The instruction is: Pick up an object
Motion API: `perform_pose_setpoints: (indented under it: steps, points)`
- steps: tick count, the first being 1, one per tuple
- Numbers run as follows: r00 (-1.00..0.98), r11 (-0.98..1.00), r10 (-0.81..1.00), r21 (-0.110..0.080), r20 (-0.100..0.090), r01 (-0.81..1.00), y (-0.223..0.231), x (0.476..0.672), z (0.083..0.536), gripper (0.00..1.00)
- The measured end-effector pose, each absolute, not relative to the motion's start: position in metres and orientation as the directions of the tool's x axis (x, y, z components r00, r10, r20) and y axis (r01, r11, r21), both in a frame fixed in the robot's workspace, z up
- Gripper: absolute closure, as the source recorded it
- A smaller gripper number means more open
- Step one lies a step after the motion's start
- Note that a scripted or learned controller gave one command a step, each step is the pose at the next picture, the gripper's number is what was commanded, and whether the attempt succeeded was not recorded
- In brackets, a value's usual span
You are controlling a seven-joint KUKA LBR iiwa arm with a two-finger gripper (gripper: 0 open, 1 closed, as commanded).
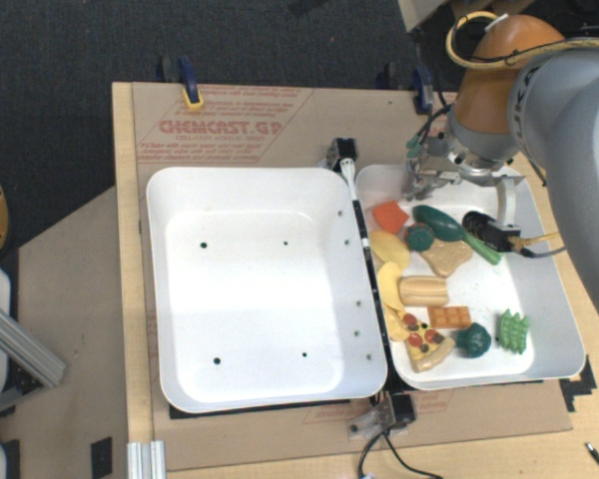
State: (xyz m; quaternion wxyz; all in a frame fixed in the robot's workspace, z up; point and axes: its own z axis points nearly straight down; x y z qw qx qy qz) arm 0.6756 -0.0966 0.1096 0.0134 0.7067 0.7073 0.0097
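Two white bins sit side by side: the left bin [250,287], then the right bin [549,337] crowded with toy food [424,289], the gripper [427,183] above its far end, jaw state unclear.

Both bins [250,387] look like smooth, faintly glossy white plastic. Under them, the board [230,118] is matt brown cardboard with red print. Right of the board's middle, the toy foods [424,289] look plastic with a slight sheen. The arm [569,98] is smooth grey, satin.
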Motion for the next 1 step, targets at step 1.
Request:
perform_pose_setpoints:
  steps: [1]
  points:
    - [0.0, 0.0, 1.0, 0.003, -0.002, 1.0, -0.0954, 0.6671, 0.0906, 1.0]
